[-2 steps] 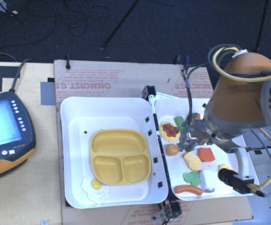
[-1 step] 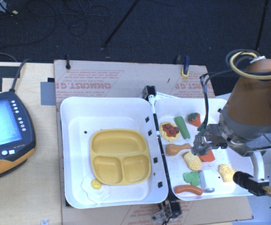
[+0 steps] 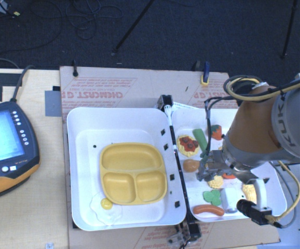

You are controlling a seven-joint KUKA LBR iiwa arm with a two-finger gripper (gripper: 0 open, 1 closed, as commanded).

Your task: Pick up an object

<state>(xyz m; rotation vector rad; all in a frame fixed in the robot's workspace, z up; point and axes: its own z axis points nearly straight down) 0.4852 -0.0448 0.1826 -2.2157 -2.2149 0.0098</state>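
My gripper hangs low in the right bin, among the toy foods. A yellow piece lies right under its tip and a brown nugget sits just to its left. Around them lie a round dish of red-topped pasta, a green stick, a red and green piece, a green leaf shape and a sausage. The arm's grey body hides the right half of this bin.
The left bin holds a yellow three-compartment tray and a fried egg toy at its front left corner. A black divider separates the bins. A teach pendant lies on the bench at far left.
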